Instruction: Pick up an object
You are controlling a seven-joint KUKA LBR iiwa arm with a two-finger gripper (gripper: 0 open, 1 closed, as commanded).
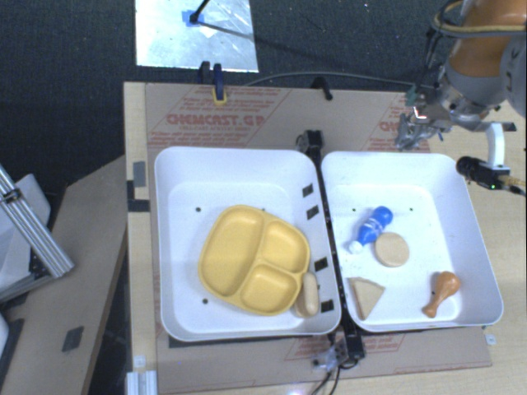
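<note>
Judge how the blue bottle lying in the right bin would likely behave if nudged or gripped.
The blue bottle lies on its side, so it would probably roll when nudged. Its rounded, smooth-looking body may slip from a grip. It touches the round disc, which might shift too.

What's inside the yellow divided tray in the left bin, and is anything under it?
The yellow divided tray holds nothing in its compartments. A beige bread-like piece lies against its right rim, outside it. The tray covers the left bin floor beneath, so anything there is hidden.
</note>
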